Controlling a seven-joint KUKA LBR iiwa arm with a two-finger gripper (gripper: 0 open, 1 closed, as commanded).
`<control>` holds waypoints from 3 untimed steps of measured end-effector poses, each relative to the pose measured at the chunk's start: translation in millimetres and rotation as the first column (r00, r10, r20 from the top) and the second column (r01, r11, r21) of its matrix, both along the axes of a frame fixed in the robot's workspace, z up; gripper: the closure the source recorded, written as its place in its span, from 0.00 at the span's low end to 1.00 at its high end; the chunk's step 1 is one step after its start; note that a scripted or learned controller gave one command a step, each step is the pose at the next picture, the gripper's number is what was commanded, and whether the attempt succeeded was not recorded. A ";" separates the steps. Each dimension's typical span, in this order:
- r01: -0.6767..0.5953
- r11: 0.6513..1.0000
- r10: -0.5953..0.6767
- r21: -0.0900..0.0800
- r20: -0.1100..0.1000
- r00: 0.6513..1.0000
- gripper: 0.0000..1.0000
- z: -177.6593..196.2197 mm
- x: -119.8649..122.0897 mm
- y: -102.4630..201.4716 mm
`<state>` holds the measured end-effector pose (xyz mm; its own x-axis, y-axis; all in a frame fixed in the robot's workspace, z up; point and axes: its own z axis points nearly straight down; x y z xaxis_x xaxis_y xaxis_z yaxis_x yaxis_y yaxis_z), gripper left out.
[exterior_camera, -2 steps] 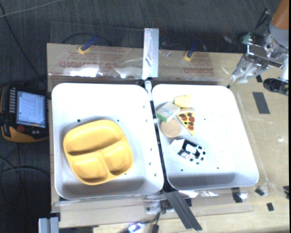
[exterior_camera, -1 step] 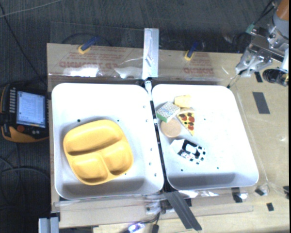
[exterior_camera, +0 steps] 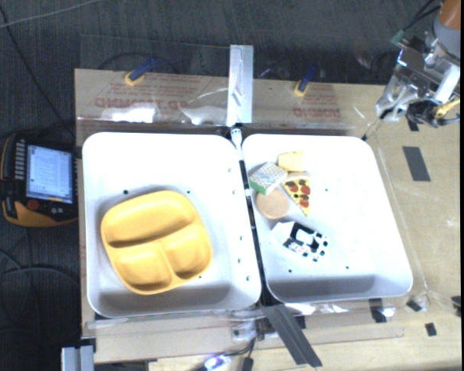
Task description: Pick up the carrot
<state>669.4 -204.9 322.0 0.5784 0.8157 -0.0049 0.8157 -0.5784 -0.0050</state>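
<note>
Nearest me, a dark metal bracket [exterior_camera: 294, 338] juts out at the front lip of the bench [exterior_camera: 433, 230], a flat tan board.

On it sit two shallow white bins with rounded corners and a smooth matte finish, touching along a dark seam. The left bin [exterior_camera: 100, 161] holds a glossy yellow plastic plate [exterior_camera: 156, 239], a rounded square moulded into three compartments, lying toward its 7 o'clock corner.

In the right bin [exterior_camera: 371, 230], the piece closest to me is a small flat black-and-white patterned thing [exterior_camera: 305, 243], just below centre. Past it, at about 10 o'clock from the middle, a tight cluster of toy food lies touching:
- a round tan disc [exterior_camera: 273, 205]
- an orange wedge with dark spots [exterior_camera: 298, 192], shaped like a pizza slice
- a pale checked block with a green edge [exterior_camera: 266, 177]
- a pale yellow chunk [exterior_camera: 291, 161] farthest back

I cannot tell which piece, if any, is the carrot; the orange wedge is the only orange thing there.

Beyond the bins, clear crinkled plastic [exterior_camera: 201, 110] covers a printed board, with a thin upright metal strip [exterior_camera: 240, 83] at the seam and two yellow-and-blue clips [exterior_camera: 140, 71].

Off the bench at 9 o'clock, a dark handheld pendant [exterior_camera: 39, 178] with an orange rim and a lit screen rests on grey carpet.

At the far 1 o'clock corner the pincer [exterior_camera: 393, 99] hangs outside the right bin, well apart from the cluster, and nothing shows in its hold; whether it is wide or narrow I cannot tell.
</note>
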 end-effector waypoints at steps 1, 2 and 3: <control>0.000 1.000 0.000 -0.005 -0.008 1.000 1.00 4.9 0.9 -0.1; -0.001 1.000 0.001 -0.009 -0.016 1.000 1.00 9.7 2.0 0.0; -0.007 1.000 0.007 -0.001 -0.001 1.000 1.00 -20.0 -0.4 36.6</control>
